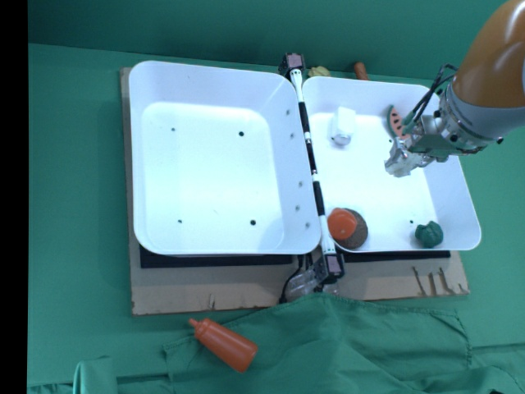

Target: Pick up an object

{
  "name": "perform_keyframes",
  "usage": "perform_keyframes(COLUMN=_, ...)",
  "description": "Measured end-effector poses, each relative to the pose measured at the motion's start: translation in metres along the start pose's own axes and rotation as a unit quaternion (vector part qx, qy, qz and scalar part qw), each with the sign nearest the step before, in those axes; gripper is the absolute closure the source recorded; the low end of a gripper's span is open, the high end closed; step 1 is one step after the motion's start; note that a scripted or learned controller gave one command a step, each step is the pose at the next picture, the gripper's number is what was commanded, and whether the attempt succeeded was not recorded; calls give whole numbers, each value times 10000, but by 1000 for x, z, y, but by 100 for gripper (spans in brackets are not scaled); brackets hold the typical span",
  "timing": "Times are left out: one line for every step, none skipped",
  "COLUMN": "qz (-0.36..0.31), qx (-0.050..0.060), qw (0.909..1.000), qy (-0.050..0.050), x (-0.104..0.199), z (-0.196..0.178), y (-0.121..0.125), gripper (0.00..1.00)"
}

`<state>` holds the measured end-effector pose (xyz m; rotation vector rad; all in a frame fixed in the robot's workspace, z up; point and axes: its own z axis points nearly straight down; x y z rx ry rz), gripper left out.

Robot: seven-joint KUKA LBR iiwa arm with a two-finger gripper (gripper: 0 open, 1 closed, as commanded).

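The right bin [459,212] holds a white cup-like object [343,125] near its back left, a watermelon slice [394,120] at the back, an orange-and-brown round object [347,226] at the front left, and a green object [428,235] at the front right. My gripper [399,162] hangs over the middle right of this bin, just in front of the watermelon slice. Nothing shows between its fingers.
The left bin [143,89] lies beside the right one, with a black-and-white divider [310,150] between them. An orange bottle [223,344] lies on the green cloth in front of the bench. Small objects [359,70] sit behind the right bin.
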<state>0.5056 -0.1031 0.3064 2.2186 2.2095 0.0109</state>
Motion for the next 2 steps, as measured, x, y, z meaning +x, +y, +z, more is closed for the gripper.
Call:
perform_keyframes(qz=15, qx=12, qw=10000, qy=-6, x=0, z=-7, y=1, gripper=100)
perform_keyframes(qz=-55, qx=10, qw=10000, qy=16, x=88, z=-31, y=56, gripper=100)
